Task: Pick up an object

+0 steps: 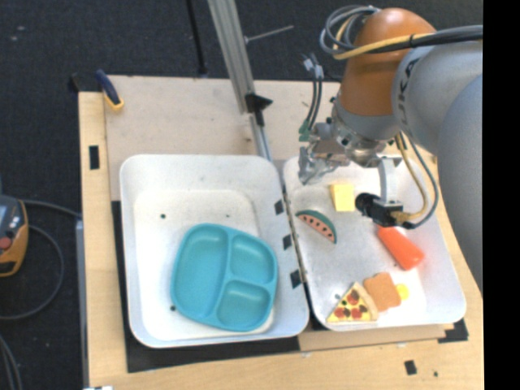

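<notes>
We see the gripper point(311, 167) at the right bin's point(451, 287) back-left corner; grip state unreadable. The cheese block point(343, 196) just beside looks light, stiff, blocky: we'd pinch its flat sides.

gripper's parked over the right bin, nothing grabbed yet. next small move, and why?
Probably shift the gripper slightly toward the yellow block before descending. It sits at the right bin's far-left corner, over bare floor. The block is the nearest object, just beside it and apart from the watermelon slice and carrot.
</notes>
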You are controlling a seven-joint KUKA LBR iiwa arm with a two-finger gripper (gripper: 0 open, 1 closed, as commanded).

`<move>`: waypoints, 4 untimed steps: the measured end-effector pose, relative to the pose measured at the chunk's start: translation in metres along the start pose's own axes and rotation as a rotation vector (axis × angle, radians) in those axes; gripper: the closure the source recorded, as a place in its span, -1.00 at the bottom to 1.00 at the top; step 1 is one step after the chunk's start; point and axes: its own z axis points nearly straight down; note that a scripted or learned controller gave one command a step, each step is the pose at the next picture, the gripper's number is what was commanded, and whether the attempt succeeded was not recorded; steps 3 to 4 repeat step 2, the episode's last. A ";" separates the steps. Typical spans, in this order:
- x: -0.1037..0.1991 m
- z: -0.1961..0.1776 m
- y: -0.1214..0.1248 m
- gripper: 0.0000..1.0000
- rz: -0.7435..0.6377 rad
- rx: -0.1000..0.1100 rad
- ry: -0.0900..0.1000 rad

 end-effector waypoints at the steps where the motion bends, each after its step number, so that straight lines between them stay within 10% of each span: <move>1: 0.050 -0.012 -0.005 1.00 0.000 -0.001 0.000; 2: 0.104 -0.019 -0.006 1.00 0.000 0.001 0.000; 4: 0.104 -0.019 -0.006 1.00 0.000 0.001 0.000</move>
